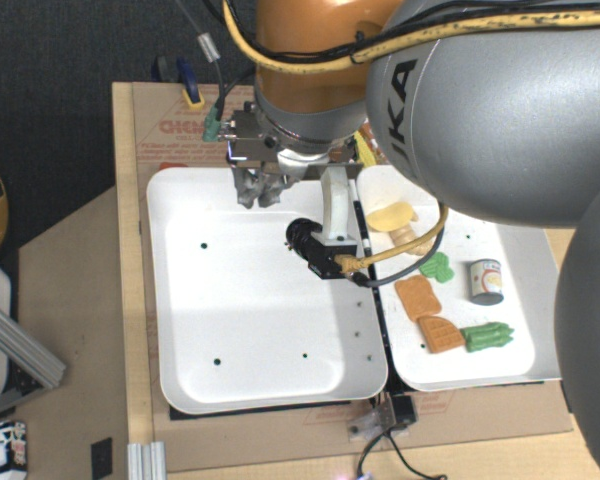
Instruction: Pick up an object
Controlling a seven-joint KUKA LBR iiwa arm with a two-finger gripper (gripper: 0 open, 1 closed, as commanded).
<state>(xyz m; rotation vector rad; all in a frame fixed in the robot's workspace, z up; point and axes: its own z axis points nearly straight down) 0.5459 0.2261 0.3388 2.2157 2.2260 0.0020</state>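
- You see the tool (257, 190) hanging over the upper edge of the left bin (180, 368), in the upper middle of the frame; whether it is spread or pressed together you cannot tell, because the orange wrist covers most of it. Nothing shows between its tips.
- Everything you could pick lies in the right bin (520, 368), right of centre: a pale yellow piece (390, 216), a green toy (437, 267), a small can (485, 280), two orange-brown pieces (416, 296) (439, 333) and a green vegetable-shaped toy (488, 336).
- They sit loose and close together near the divider where the two bins touch, probably just as they were dropped.
- The small can stands a little apart, so it likely offers the cleanest approach.
- A black fitting with a cable (315, 248) hangs by the divider; mind it when crossing.
- The left bin's floor gives open room; the desk (130, 168) rim is close behind the tool.
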